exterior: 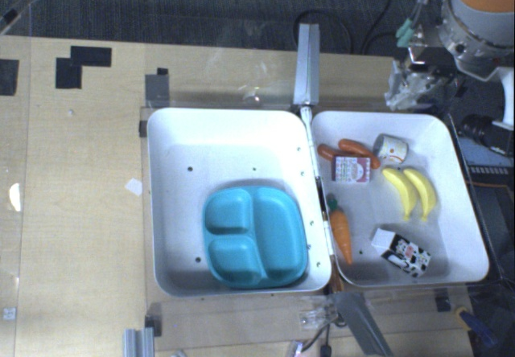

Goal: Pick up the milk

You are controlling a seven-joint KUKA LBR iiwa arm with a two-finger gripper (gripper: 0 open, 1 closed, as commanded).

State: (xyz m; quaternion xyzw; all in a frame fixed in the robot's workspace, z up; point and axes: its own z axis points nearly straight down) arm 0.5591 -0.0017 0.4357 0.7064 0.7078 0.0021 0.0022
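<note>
The milk [401,252] is a small white carton with black cow patches. It lies on its side near the front of the right bin [459,178]. My gripper [409,88] hangs over the back rim of that bin, near its far right corner, well apart from the milk. The grey arm with its orange band comes in from the top right.
The right bin also holds two bananas [412,190], a red carton [352,168], sausages [351,149], a small can [391,148] and a carrot [341,235]. A blue divided tray [254,235] lies in the left bin [177,154]. A metal post [307,66] stands between the bins at the back.
</note>
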